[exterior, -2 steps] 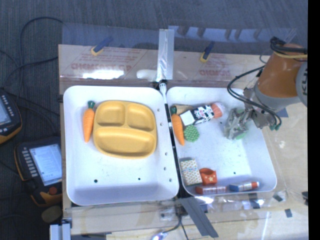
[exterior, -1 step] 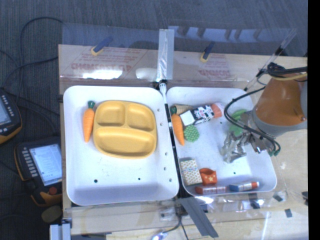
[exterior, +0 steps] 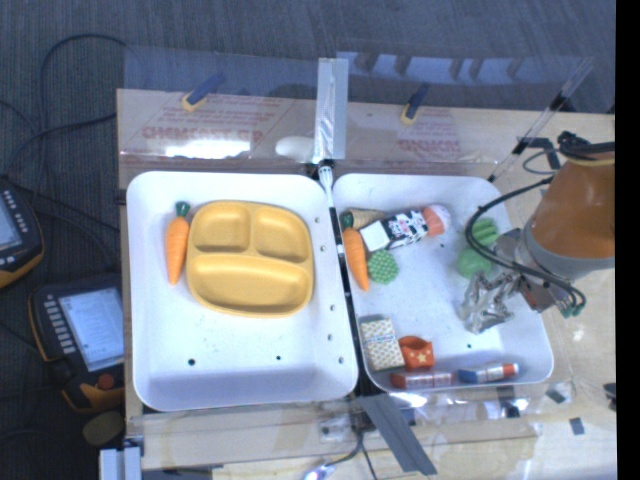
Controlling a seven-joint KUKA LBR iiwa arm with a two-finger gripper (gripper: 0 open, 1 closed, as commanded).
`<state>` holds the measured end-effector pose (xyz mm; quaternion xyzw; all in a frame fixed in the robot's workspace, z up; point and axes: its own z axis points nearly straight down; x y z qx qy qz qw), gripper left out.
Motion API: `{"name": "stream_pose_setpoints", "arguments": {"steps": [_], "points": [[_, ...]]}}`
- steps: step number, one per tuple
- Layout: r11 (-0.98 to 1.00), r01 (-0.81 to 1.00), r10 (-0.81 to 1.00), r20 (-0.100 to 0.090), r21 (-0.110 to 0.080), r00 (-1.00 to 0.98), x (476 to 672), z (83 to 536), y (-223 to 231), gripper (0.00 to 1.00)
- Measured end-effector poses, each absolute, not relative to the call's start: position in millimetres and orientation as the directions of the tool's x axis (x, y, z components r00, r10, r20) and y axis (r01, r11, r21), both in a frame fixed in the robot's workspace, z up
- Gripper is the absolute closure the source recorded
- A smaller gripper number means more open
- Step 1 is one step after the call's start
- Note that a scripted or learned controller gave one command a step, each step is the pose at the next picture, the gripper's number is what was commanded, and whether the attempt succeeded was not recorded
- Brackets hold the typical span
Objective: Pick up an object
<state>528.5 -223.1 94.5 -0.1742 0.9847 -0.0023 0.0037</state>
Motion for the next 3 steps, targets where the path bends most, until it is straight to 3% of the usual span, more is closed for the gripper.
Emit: {"name": "stream_pose_setpoints", "arguments": {"steps": [1, 2, 3], "points": [[0.961, -0.277, -0.278, -0.014, -0.009, -0.961, 588.9, 92, -200, 1.0], [0.967, -0.255, -0.255, -0.016, -0.008, -0.967, 527.6, 93, -161, 1.0], [0.98, -0.199, -0.199, -0.016, -0.008, -0.98, 561.5, 92, -115, 1.0]]}}
